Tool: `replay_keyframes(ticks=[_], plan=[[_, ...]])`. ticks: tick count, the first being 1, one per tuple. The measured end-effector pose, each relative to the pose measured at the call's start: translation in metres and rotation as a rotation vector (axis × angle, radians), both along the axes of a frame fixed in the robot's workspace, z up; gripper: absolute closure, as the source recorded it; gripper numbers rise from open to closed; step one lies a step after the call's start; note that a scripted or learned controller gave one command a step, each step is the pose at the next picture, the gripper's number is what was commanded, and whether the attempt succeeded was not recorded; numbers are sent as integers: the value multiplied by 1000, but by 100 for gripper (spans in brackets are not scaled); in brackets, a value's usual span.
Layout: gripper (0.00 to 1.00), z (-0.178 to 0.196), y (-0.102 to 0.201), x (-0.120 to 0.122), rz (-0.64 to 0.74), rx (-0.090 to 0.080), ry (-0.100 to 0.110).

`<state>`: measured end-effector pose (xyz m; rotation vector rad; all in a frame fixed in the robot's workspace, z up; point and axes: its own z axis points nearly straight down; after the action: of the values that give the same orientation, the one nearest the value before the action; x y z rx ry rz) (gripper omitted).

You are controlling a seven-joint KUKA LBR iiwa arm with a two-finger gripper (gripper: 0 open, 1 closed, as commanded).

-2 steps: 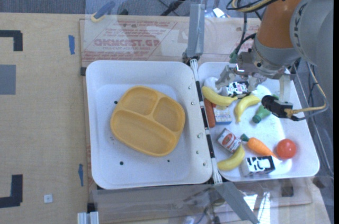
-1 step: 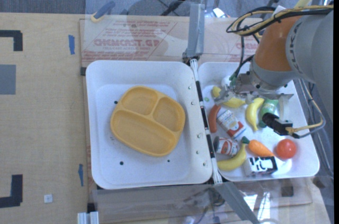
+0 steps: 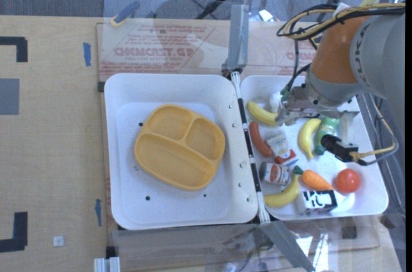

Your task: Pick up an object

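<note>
On the bench (image 3: 51, 136) the left bin (image 3: 122, 200) holds a yellow divided plate (image 3: 179, 146), while the arm (image 3: 360, 52) hangs over the right bin (image 3: 376, 190) of toy food, near a banana (image 3: 261, 112).

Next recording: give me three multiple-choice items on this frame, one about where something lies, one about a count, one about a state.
1. Where does the yellow divided plate lie?
A. in the left bin
B. in the right bin
C. on the bench outside both bins

2. How many bananas lie in the right bin?
A. one
B. three
C. five

3. How does the plate sit?
A. flat, open side up
B. flipped face down
C. leaning on the bin wall

Answers:
1 A: the plate rests on the floor of the left bin.
2 B: one banana by the divider, one under the arm, one near the front.
3 A: its three compartments face up.
</note>
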<state>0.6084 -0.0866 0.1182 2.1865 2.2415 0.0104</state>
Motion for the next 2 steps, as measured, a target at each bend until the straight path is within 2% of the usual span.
replay_keyframes(ticks=[1,2], plan=[[0,0,0,0,0,0,0],[0,-33,-26,22,10,2,12]])
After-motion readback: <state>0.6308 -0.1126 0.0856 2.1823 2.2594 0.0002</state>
